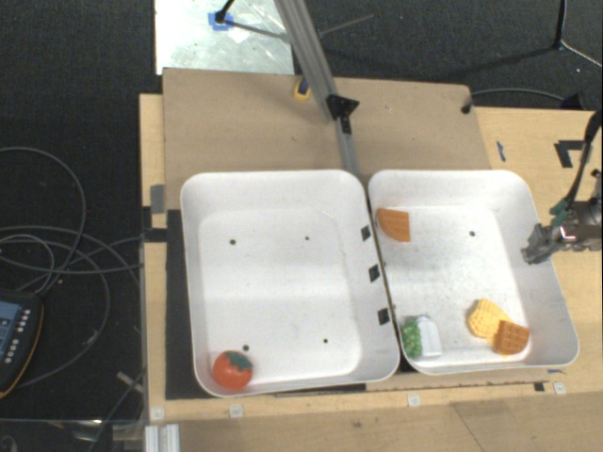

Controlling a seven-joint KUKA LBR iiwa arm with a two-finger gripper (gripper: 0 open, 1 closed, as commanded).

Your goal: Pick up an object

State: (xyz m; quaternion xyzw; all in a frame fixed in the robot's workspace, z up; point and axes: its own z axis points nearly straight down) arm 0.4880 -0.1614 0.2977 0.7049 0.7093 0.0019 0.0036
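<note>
An orange wedge-shaped piece [395,224] lies at the back left of the right bin [452,191]. A yellow waffle piece [483,317] and an orange waffle piece [512,337] touch each other at that bin's front right. A small green and white object [419,336] rests at its front left corner. A red tomato [232,370] sits in the front left corner of the left bin [273,191]. My gripper [540,248] hangs over the right bin's right rim, far from every object, and nothing shows between its fingers.
A grey pole [311,45] slants over the bench behind the bins. Black clips [373,272] mark the seam between the bins. Cables and a pendant [14,332] lie on the floor at the left.
</note>
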